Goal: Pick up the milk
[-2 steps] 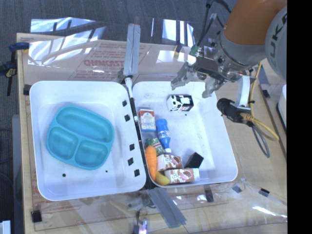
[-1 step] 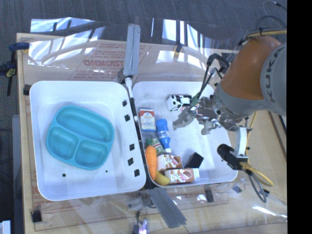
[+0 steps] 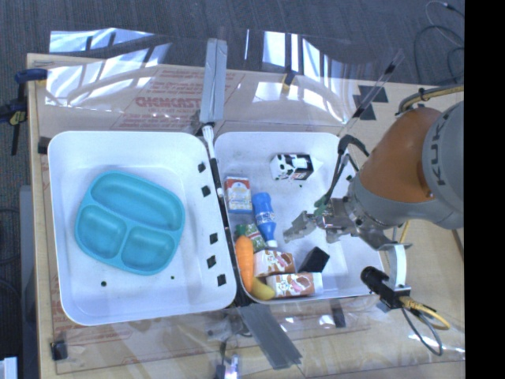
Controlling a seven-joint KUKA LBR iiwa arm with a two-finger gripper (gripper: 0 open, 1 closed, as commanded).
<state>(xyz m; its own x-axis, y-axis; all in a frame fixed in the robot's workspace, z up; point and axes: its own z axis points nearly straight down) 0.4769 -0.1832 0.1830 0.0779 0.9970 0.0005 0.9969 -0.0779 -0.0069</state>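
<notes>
Two shallow white bins sit side by side on the bench; the left bin [image 3: 63,212] holds a blue divided tray [image 3: 130,222], the right bin [image 3: 260,144] a scatter of groceries. The milk [image 3: 291,166], a small cow-patterned carton, lies on its side near the upper middle of the right bin, apart from the other items, which cluster along that bin's left wall: a red-and-white carton [image 3: 237,193], a blue bottle [image 3: 264,216], a carrot [image 3: 245,261], a banana [image 3: 261,289] and a brown-labelled carton [image 3: 289,284]. The task appears not yet accomplished: the milk rests on the bin floor, untouched. The arm enters from the right of the frame, orange band uppermost, wrist angled down and leftward so that the gripper [image 3: 309,223] hangs over the centre of the right bin, below the milk in the frame and clear of it. Whether its fingers are spread or pressed together cannot be told. The gripper must, in all likelihood, travel toward the upper part of the frame before any grasp.
</notes>
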